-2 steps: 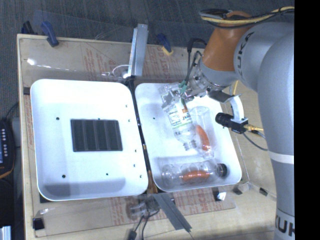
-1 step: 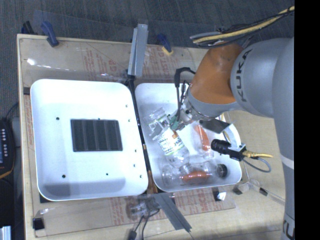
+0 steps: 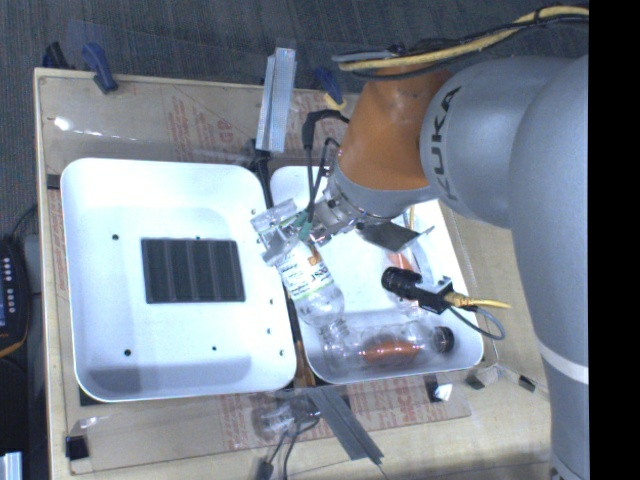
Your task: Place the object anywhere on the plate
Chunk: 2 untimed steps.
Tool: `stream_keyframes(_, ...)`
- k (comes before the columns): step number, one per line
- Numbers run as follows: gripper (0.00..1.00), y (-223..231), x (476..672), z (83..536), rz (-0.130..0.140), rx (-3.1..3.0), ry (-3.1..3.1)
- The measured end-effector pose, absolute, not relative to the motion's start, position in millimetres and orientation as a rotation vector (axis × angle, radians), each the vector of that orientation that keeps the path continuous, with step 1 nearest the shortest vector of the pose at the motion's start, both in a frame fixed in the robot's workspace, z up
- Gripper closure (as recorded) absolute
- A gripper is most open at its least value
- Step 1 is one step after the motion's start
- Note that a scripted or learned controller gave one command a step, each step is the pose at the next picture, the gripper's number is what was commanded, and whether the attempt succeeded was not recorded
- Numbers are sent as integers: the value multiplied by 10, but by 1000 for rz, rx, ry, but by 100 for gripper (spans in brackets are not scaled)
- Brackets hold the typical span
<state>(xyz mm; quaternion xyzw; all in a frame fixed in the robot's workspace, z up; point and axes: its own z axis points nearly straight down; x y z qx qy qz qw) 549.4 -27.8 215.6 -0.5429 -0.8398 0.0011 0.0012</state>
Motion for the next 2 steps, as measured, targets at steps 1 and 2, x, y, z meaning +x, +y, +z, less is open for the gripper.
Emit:
stream_keyframes(1,100,104,5062,1905,4,-1343,-2834)
stream_keyframes(2,100,577,5768,2151,3,-1190,-2906)
